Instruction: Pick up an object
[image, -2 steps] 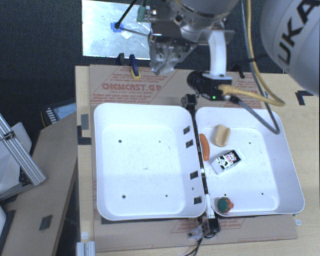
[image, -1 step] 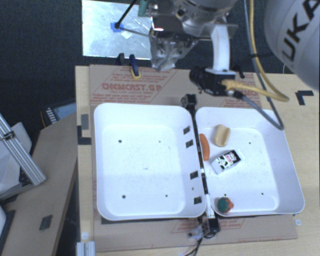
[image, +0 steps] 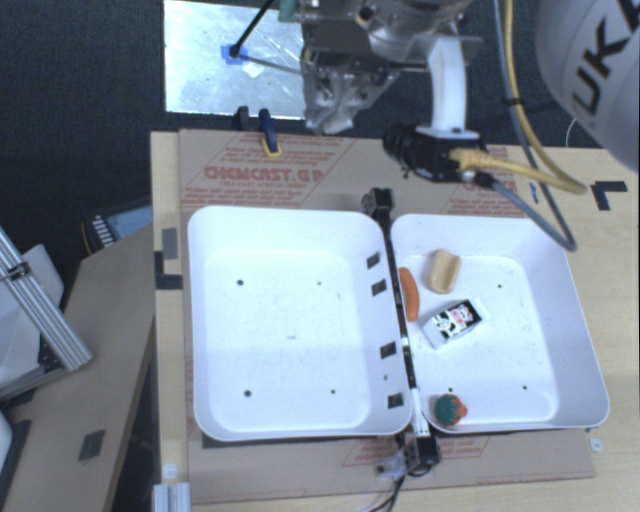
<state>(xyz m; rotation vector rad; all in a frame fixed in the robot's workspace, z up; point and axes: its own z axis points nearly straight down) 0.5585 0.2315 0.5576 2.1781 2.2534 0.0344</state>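
The right bin (image: 560, 330) holds several small objects. A tan bread-like piece (image: 444, 270) lies near its back left. An orange carrot-like stick (image: 408, 292) rests along the left wall. A small white carton with black patches (image: 454, 322) sits in the middle. A round orange and green toy (image: 449, 408) sits in the front left corner. My gripper (image: 332, 105) hangs high above the bench, beyond the back edge of the left bin, with nothing seen between its fingers.
The left bin (image: 290, 330) stands beside the right one, joined by a black clip rail (image: 392, 320). A yellow and blue clamp (image: 268, 135) sits at the cardboard's back edge. Yellow and grey cables (image: 520, 170) cross behind the right bin.
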